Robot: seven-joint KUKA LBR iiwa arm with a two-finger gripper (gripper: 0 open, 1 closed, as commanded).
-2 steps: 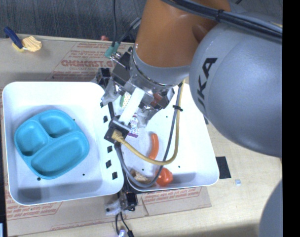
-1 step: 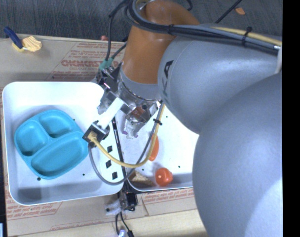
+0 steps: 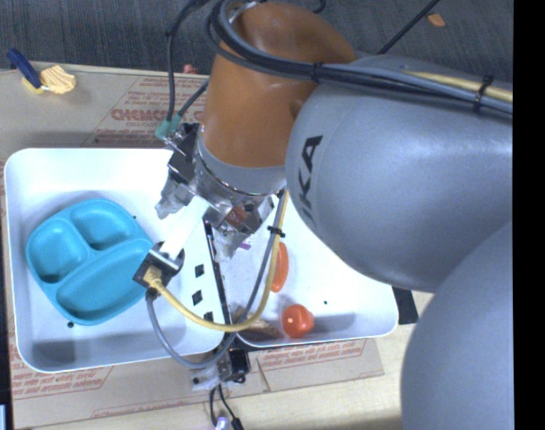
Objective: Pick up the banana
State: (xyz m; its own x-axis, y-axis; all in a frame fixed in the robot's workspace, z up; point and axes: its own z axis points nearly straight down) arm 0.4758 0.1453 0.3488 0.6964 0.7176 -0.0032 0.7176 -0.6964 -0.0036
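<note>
From up here I find the claw (image 3: pixel 229 224) tucked under the orange band of the arm (image 3: pixel 407 177), low over the ridge where the two bins meet. I cannot tell if it is released or clenched; the wrist and a tangle of cables (image 3: pixel 220 280) cover its tips.

Just to its right, in the right bin (image 3: pixel 362 316), a thin orange-yellow curved strip (image 3: pixel 279 269) peeks out beside a cable. It may be the banana, but most of it is hidden and I cannot be sure. Whether the claw touches it I cannot make out.

Near it, toward the front wall, sits a small orange-red round fruit (image 3: pixel 297 320), with a dark smudge beside it that is too blurred to name.

In the left bin (image 3: pixel 21 240) lies a blue divided tray (image 3: pixel 86 260), well apart from the claw. The arm's grey bulk cuts off most of the right bin.
</note>
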